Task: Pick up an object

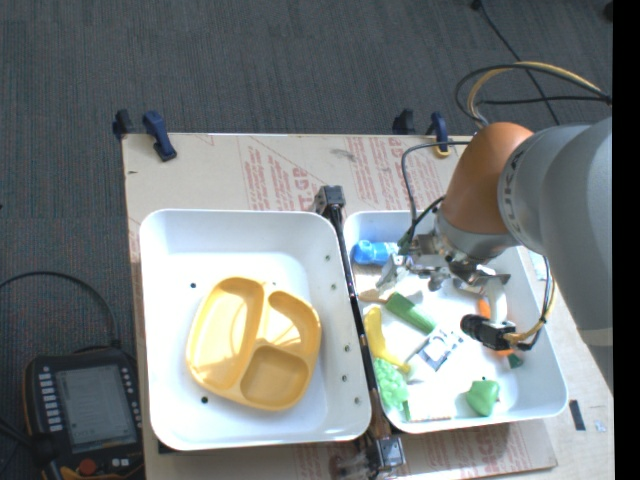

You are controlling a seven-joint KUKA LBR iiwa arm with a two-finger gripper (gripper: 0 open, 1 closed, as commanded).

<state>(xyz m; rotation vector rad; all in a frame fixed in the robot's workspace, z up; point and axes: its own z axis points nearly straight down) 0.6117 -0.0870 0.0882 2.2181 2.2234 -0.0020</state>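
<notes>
The pincer (432,268) hangs at twelve o'clock in the right bin (545,393); its grip state is unreadable, the wrist hiding toys behind it.

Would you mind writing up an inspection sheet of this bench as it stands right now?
Surface: cardboard-covered bench bearing two shallow white bins side by side, left bin and right bin.
Job's things: right bin holds a blue toy, a green block, a yellow banana-shaped piece, a green bumpy piece, a green lump, a small white card.
Clutter: yellow divided plastic plate in the left bin.
Grippers: gripper low over the right bin's far side.
Cables: black and yellow cables looping above the arm.
Surroundings: blue clamps on the far edge; teach pendant on grey carpet.
</notes>
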